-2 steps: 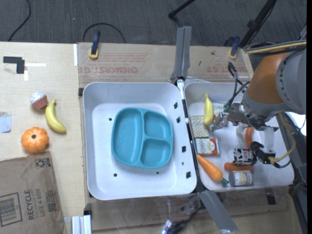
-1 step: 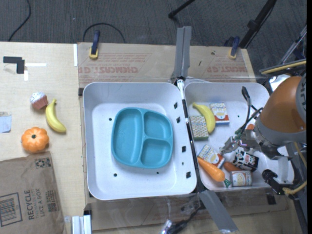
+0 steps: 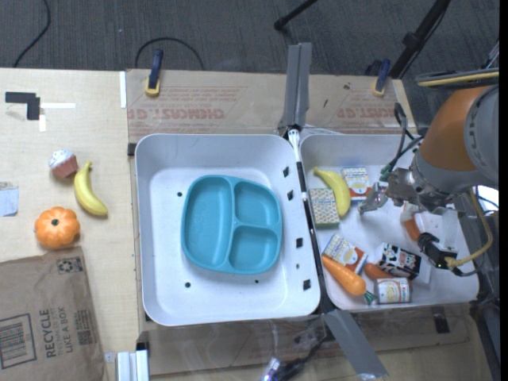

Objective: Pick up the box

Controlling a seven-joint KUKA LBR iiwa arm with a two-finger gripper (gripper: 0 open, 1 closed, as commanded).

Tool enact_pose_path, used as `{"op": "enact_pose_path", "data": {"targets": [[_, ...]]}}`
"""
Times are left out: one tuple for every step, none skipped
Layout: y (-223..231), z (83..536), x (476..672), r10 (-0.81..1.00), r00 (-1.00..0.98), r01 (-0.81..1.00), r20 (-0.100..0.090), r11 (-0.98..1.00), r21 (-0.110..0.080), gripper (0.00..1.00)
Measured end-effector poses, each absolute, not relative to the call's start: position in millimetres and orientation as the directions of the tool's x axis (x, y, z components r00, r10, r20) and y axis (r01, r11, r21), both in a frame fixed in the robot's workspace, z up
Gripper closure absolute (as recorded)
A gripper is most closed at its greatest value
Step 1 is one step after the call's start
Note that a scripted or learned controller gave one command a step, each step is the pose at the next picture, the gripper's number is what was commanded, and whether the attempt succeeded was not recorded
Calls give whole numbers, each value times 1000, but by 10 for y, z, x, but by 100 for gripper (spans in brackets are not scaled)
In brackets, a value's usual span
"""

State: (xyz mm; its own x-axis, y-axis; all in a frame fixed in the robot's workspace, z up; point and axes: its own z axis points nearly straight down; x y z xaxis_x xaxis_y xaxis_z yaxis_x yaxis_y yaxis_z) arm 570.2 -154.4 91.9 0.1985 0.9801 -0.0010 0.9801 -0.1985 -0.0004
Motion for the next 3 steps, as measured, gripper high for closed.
{"op": "enact_pose_path", "data": {"targets": [[-1620, 921, 6571, 967, 254, 967, -3, -254, -8, 0], [-1619, 920, 6572, 967, 253, 967, -3, -253, -8, 0], [-1619, 920, 6572, 967, 253, 967, -3, -253, -8, 0]]}}
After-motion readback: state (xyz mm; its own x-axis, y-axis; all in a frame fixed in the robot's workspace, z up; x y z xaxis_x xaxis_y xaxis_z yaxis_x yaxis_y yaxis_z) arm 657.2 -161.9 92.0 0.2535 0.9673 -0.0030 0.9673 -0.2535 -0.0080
